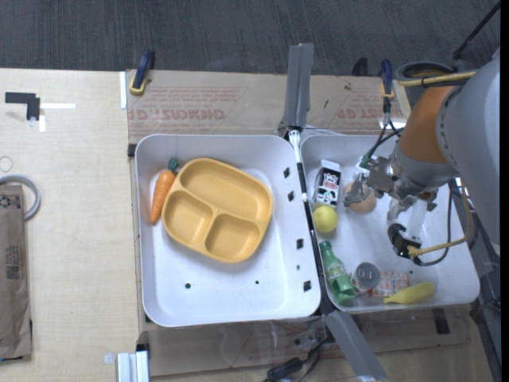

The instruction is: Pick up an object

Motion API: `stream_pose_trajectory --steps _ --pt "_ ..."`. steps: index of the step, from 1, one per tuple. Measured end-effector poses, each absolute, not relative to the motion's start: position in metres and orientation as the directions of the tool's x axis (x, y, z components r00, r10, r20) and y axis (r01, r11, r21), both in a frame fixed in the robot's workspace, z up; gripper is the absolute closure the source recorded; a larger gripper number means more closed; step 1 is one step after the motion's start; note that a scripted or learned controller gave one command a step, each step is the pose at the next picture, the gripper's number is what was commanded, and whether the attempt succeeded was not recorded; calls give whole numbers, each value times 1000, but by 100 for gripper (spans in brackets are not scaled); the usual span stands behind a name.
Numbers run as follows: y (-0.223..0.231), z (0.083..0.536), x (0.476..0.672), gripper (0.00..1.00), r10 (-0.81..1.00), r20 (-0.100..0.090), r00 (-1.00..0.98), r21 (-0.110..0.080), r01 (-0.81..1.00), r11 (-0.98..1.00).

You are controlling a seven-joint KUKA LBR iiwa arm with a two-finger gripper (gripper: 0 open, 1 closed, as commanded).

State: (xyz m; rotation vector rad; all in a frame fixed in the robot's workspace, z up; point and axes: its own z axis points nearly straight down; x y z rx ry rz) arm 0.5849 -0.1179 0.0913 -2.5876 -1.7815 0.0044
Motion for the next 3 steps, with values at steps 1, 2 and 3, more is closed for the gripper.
stream_pose_trajectory --steps 1,2,3 --pt "-173 91 532 0 792 -2 610 -4 792 -610" --pt "-173 99 531 100 794 -5 608 -6 794 -608" --pt "-152 170 518 100 828 -2 561 -2 828 -561"
